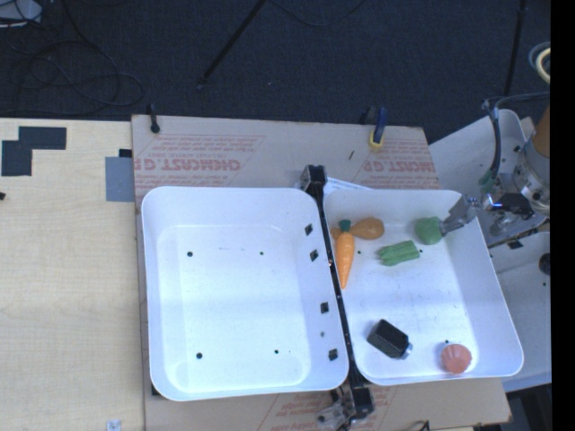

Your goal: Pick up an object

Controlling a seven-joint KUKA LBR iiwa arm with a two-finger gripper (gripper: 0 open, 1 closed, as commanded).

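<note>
The right bin [490,277] holds several small items. An orange carrot [343,257] lies along its left wall, with a yellow-orange piece [367,229] beside its top. A long green piece [398,253] sits mid-bin and a rounder green piece [429,231] lies near the bin's far right corner. A black block [390,339] and a pink-red ball [455,358] rest near the front. My gripper [460,214] hangs over the bin's far right rim, just right of the round green piece, and I see nothing held in it.
The left bin [162,241] stands beside the right one, with a black divider [328,277] running between them. Both sit on a cardboard sheet [225,155]. The arm's wrist and cables [517,200] crowd the right edge.
</note>
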